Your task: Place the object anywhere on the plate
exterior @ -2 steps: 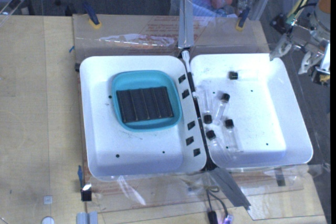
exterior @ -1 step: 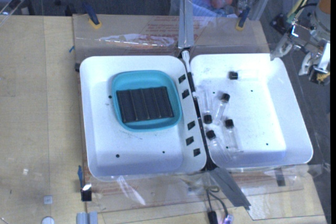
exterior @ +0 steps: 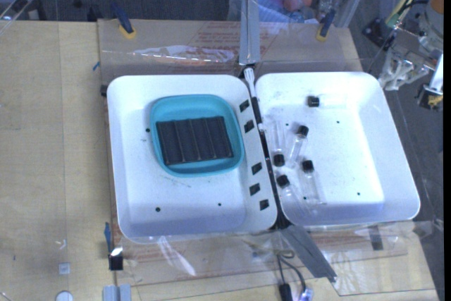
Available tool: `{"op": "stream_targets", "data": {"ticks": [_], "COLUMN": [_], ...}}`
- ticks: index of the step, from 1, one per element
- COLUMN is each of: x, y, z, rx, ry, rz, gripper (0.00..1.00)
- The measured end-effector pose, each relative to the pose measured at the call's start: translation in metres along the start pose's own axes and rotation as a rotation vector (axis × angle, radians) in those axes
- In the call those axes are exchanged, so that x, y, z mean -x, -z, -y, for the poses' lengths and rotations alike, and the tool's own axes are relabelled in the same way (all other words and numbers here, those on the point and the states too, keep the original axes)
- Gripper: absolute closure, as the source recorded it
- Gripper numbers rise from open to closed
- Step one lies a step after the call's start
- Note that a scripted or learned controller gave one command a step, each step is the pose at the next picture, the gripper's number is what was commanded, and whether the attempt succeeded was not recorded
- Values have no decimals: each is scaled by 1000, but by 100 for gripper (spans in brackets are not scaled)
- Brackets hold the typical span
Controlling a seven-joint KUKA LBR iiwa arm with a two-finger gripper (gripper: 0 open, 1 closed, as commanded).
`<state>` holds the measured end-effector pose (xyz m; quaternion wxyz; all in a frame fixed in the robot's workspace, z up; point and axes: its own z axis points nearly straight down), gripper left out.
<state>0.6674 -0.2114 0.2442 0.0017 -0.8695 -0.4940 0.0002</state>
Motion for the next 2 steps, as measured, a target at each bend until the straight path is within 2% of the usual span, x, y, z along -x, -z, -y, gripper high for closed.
{"op": "stream_targets", "data": {"ticks": [1, 2], "x": [0, -1], "y": [0, 10], "z": [0, 0], "rx": [0, 1], "ry": [0, 1], "rz": [0, -1], "gripper": [0, 100]}}
